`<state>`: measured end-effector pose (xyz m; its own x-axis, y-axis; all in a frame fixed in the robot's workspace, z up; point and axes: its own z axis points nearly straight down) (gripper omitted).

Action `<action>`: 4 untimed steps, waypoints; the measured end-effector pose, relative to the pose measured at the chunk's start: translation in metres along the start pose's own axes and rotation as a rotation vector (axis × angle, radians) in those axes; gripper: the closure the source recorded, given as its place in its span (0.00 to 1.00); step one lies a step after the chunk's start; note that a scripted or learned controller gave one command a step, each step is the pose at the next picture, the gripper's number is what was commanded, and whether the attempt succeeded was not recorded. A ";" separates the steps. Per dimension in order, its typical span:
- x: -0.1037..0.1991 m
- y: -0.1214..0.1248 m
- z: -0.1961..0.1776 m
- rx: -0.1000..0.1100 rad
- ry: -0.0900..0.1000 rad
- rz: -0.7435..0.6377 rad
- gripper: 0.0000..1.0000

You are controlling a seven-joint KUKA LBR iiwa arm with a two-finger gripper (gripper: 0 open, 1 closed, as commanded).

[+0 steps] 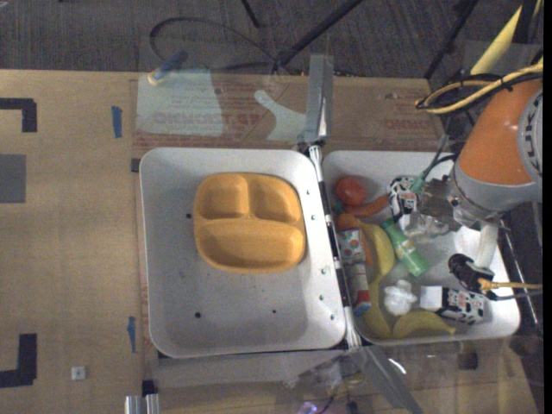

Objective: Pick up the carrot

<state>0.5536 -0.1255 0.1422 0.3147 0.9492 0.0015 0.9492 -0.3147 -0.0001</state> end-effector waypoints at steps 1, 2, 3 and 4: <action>0.029 0.081 -0.119 -0.003 -0.002 0.162 1.00; 0.065 0.088 -0.120 -0.003 -0.002 0.334 1.00; 0.080 0.073 -0.144 0.000 -0.001 -0.111 1.00; 0.159 0.067 -0.129 -0.002 -0.001 0.036 1.00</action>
<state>0.6670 0.0043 0.2711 0.3487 0.9372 0.0006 0.9372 -0.3487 0.0023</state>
